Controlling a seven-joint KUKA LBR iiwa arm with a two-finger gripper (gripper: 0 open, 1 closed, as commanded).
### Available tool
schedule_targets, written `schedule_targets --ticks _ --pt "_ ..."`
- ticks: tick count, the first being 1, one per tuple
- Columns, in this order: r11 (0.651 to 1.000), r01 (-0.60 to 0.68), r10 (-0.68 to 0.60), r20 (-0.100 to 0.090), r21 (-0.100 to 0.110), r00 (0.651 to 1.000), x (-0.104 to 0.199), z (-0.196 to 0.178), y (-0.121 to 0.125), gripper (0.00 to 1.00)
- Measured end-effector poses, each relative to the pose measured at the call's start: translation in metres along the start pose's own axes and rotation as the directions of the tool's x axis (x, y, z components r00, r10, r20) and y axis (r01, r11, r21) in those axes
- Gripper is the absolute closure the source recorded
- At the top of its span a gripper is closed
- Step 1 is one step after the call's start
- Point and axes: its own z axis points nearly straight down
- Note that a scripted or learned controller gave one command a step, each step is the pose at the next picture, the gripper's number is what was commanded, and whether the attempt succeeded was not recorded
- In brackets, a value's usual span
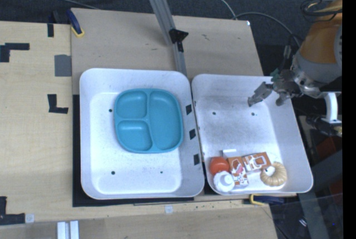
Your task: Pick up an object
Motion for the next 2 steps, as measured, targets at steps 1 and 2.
schedule_targets --ticks 1,2 --pt "1.0 0.0 0.0 0.0 0.0 1.0 0.0 0.0 0.0 0.0" --pt "1.0 -0.001 0.001 0.0 0.006 1.0 0.005 0.06 -0.009 0.0"
